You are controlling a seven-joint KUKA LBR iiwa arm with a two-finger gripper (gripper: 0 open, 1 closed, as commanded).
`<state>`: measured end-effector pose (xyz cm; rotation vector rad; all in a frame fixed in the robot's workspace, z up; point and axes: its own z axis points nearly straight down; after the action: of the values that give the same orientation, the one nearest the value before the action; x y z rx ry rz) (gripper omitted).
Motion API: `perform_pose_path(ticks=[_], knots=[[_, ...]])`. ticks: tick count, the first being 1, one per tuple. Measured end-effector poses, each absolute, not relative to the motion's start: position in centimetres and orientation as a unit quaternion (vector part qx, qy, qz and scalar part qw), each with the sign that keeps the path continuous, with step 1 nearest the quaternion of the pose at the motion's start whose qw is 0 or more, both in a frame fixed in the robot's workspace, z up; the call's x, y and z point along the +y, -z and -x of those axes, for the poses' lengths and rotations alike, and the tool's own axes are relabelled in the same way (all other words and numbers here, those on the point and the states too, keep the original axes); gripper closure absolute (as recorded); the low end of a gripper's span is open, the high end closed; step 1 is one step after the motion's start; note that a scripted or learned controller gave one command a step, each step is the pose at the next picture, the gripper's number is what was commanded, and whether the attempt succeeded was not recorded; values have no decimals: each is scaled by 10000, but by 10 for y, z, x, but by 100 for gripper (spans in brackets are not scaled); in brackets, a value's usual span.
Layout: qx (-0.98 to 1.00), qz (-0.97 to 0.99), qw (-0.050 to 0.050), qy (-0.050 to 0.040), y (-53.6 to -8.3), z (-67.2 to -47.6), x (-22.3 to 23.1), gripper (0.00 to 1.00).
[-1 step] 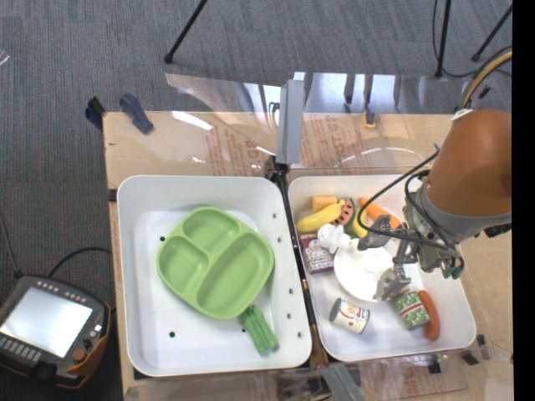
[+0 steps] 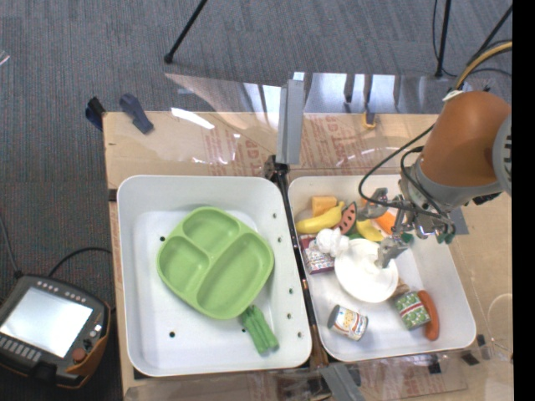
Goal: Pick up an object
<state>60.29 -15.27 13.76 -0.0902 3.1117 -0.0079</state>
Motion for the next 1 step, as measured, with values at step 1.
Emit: perform_pose_path(ticks=[1], knots=[[9996, 209, 201, 48, -120, -640, -166, 0]])
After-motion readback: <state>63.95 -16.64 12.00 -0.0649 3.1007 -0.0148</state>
